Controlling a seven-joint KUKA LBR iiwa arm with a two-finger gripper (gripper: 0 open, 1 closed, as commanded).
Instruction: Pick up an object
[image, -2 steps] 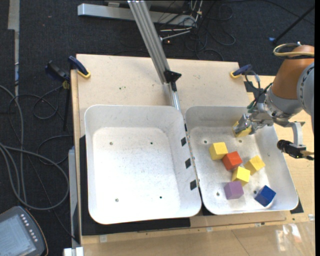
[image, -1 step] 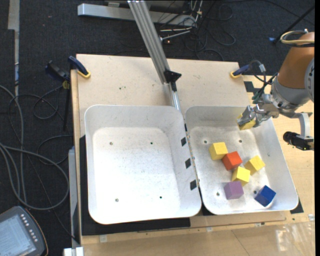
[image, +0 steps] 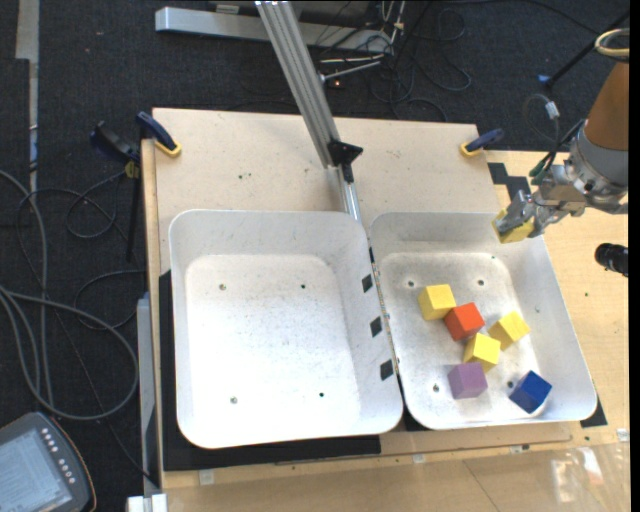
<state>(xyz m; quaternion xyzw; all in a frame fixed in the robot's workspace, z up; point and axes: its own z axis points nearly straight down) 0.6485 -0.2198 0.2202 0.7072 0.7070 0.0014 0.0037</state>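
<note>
My gripper (image: 520, 221) hangs above the far right corner of the right bin (image: 560, 300), shut on a yellow block (image: 515, 231) that shows between its fingers, lifted off the bin floor. Down in the right bin lie several loose blocks: a yellow block (image: 437, 301), an orange-red block (image: 463, 322), two more yellow blocks (image: 510, 328) (image: 483, 349), a purple block (image: 467, 381) and a blue block (image: 531, 391).
The left bin (image: 200, 300) sits beside the right one. A slanted metal pole (image: 305, 85) rises from between the bins at the back. Clamps (image: 158, 135) (image: 482, 142) hold the board's far corners. Cables lie on the dark floor.
</note>
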